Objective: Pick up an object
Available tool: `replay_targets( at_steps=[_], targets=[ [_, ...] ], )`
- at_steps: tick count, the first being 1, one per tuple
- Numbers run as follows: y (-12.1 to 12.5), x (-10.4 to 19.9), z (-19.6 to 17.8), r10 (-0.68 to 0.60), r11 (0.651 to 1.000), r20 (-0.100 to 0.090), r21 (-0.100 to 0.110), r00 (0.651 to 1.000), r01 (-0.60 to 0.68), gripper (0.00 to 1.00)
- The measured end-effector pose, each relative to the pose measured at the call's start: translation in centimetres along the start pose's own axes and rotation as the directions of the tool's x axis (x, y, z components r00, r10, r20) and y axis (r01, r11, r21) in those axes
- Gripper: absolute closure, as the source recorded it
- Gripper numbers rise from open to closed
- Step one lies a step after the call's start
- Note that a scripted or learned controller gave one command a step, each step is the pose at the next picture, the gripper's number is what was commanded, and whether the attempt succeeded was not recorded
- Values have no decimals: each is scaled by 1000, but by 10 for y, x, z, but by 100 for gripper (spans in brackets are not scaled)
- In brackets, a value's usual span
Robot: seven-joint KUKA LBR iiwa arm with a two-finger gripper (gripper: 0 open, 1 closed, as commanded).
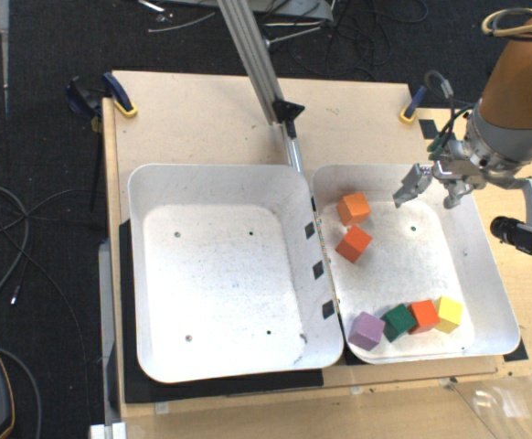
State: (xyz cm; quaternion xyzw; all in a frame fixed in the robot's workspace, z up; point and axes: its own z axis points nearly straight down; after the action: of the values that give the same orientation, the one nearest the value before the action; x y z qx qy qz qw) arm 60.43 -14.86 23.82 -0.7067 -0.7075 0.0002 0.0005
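Observation:
My gripper (430,190) hangs open over the far right part of the right bin (485,273), with nothing between its fingers. An orange block (354,208) lies to its left near the bin's back. A red-orange block (354,243) sits just in front of that one. Along the bin's front edge runs a row of blocks: purple (367,329), green (399,321), orange-red (424,315) and yellow (449,313). All the blocks rest on the bin floor, apart from the gripper.
The left bin (156,245) stands beside the right one, with a ridge between them. A metal pole (257,53) slants from the back down to the bins' junction. Clamps (120,94) (415,103) grip the bench's back corners.

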Motion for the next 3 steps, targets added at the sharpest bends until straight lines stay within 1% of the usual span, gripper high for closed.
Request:
replay_targets(
  at_steps=[1,2,3],
  targets=[
    [43,24,117,1,1000,2,-16,1000,-1,0],
    [66,24,122,2,1000,3,-26,1000,-2,0],
    [44,41,122,-2,1000,0,-12,1000,2,0]
  ],
)
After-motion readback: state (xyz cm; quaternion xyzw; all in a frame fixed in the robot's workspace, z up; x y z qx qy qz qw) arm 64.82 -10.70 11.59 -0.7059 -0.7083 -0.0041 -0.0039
